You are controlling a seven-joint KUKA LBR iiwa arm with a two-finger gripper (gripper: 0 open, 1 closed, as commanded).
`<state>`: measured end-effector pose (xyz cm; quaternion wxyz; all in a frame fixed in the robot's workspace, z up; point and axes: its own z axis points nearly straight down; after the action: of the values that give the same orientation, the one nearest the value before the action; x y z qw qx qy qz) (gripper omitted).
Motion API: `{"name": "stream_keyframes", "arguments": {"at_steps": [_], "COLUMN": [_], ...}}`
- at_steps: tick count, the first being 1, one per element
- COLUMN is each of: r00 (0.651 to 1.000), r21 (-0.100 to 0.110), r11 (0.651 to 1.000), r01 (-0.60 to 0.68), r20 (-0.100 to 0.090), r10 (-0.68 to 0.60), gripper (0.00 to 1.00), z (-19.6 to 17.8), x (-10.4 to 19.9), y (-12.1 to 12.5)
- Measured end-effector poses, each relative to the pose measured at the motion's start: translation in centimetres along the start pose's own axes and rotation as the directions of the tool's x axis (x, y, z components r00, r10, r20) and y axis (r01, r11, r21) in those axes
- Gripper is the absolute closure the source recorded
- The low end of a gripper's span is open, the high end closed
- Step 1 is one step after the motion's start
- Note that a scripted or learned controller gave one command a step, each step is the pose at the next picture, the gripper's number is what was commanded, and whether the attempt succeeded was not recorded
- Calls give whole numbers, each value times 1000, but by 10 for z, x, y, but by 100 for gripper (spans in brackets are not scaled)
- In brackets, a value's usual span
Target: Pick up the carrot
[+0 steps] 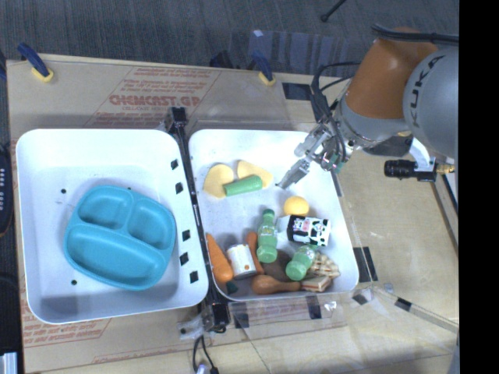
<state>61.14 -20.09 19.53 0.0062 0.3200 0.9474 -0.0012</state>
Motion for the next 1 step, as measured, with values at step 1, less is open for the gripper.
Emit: {"name": "stream_keyframes", "arguments": {"at_steps": [1], "r00": [1000], "r21": [-2], "r11": [1000], "r01": [28], "r20": [0], "r10": [-28], "gripper": [0], "z": [85], "x": [11], "y": [-19]}}
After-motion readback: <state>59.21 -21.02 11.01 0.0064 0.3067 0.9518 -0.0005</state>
